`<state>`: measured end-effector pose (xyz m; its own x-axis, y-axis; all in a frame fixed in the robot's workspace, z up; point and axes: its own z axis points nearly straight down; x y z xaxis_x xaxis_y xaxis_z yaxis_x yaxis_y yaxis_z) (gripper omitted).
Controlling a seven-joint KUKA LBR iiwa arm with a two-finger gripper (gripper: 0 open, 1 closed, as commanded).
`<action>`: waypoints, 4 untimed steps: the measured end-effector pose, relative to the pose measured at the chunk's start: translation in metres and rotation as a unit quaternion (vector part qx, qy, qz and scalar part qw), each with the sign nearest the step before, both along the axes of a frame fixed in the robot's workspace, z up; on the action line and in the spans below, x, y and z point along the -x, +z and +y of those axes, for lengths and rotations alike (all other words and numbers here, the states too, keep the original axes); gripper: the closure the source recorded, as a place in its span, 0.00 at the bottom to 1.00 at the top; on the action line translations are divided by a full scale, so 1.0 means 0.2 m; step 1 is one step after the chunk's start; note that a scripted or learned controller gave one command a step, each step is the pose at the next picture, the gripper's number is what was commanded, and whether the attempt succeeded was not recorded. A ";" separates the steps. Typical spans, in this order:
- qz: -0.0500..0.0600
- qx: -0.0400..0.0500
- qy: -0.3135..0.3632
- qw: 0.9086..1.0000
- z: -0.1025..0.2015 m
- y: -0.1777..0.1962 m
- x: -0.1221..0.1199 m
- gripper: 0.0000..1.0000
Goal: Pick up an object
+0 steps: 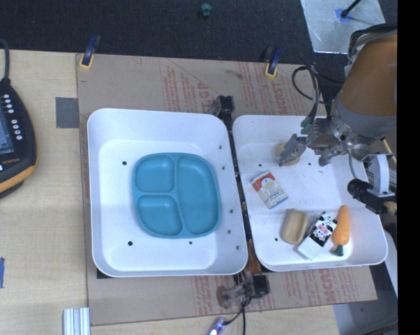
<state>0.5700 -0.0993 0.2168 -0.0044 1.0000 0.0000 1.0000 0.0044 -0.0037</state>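
Two bins: shallow white plastic, smooth, side by side on brown cardboard
Pendant [4, 142]: far left on the bench, black and orange, screen lit
Left bin [105, 128]: holds a blue tray [176, 194], rounded, three compartments, matte plastic
Right bin [255, 128]: holds four small things, all loose and apart from the gripper
Card [268, 188]: nearest the divider, a flat small packet, white with red and blue print; judged light and stiff, but thin and lying flat, so hard to get fingers under
Bread [294, 226]: tan, rounded block near the front wall; looks soft and light, probably the easiest to pinch across its short sides
Box [318, 234]: white with black patches, just beside the bread; likely stiff, light, graspable across its width
Carrot [342, 227]: orange, tapered, green tip, smooth toy plastic by the look; may slip, so take it mid-body across the taper
Gripper [306, 152]: over the bin's back half, well apart from the carrot; the two grey fingers stand spread, with nothing between them
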 end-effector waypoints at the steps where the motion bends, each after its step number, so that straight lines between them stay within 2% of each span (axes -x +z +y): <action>1: 0.000 0.000 0.000 1.000 -0.07 -0.26 0.30 0.00; 2: -0.001 0.000 0.000 1.000 -0.12 -0.56 0.44 0.00; 3: 0.000 0.000 0.000 1.000 -0.03 -0.63 -0.08 0.00; 4: -0.001 0.000 -0.001 1.000 0.02 -0.62 -0.28 0.00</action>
